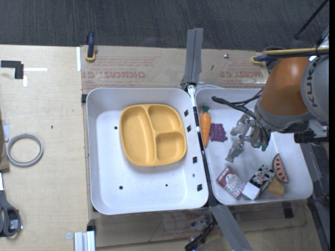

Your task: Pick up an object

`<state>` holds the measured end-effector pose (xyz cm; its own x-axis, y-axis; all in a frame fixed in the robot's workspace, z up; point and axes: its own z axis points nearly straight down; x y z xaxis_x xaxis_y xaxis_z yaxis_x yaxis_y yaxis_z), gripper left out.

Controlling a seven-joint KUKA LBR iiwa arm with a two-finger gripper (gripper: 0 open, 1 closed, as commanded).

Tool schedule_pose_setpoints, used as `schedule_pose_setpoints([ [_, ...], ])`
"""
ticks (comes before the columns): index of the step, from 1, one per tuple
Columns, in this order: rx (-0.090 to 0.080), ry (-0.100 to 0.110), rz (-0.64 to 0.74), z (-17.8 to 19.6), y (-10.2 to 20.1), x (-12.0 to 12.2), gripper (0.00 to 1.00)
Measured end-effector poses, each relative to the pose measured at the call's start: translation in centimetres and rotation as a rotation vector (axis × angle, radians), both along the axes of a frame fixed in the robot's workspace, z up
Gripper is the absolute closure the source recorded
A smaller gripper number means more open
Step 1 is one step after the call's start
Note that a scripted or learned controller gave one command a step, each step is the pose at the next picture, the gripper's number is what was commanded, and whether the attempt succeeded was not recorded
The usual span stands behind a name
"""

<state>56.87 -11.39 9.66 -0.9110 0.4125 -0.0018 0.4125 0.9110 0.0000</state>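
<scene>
A smooth yellow divided plate (153,134) lies in the left bin (99,156). In the right bin (298,192), a tapered orange carrot (205,128) touches knobbly purple grapes (218,133). My metal gripper (236,149) hangs empty, fingers parted, above a flat red-and-white packet (231,181), a black-and-white carton (260,179) and a watermelon wedge (280,168).

A pale wooden bench (42,103) is filling the scene, with dark grey carpet (157,9) lying beyond its far edge. A roll of grey tape (23,149) is sitting on the bench, scissors (8,218) nearer than it. Brown cardboard (136,69) is lying toward the carpet.
</scene>
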Motion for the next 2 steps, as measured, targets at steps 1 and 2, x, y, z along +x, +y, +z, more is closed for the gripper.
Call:
schedule_pose_setpoints([
  [1,-0.001,-0.002,-0.196,-0.4,1.8,5.0,0.0],
  [2,-0.001,0.0,-0.741,-0.5,0.6,8.3,0.0],
])
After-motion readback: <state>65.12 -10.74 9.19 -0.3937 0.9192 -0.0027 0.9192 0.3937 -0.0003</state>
